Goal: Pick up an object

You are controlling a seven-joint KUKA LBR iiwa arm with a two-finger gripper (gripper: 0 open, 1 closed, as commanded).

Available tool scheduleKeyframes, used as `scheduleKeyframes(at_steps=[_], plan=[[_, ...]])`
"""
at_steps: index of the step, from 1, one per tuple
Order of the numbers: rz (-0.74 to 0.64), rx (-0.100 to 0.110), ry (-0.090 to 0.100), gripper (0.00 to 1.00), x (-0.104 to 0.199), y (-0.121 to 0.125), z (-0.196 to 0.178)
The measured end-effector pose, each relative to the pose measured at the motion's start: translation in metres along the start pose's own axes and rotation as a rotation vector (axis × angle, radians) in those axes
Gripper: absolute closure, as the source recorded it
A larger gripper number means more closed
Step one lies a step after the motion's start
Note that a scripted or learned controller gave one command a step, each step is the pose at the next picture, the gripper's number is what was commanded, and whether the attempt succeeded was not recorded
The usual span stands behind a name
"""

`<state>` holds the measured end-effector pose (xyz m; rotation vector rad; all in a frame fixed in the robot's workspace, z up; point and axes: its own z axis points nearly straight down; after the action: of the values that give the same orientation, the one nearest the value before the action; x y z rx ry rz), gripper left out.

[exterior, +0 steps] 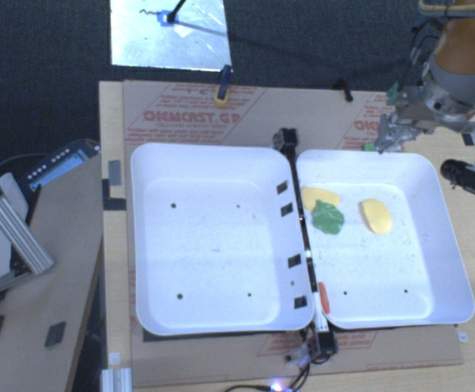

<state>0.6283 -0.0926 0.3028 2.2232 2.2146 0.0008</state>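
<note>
In the right bin (433, 243) lie three small things: a yellow wedge-shaped piece (320, 197) near the left wall, a green leafy piece (329, 217) touching it just below, and a pale yellow oval piece (376, 216) further right. My gripper (388, 140) hangs above the right bin's far rim, up and to the right of these objects, well apart from them. Nothing is visible between its fingers.
The left bin (213, 235) sits beside the right one, joined by a black-clipped divider (303, 243). A small orange item (324, 297) lies on the divider near the front. A shiny metal plate (170, 21) lies beyond the bench.
</note>
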Motion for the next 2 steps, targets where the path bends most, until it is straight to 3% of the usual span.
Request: scheduleKeyframes(at_steps=[1,2], plan=[[0.003,-0.001,-0.003,1.00,-0.090,-0.019,-0.025],[-0.003,-0.015,-0.005,1.00,-0.117,-0.038,-0.160]])
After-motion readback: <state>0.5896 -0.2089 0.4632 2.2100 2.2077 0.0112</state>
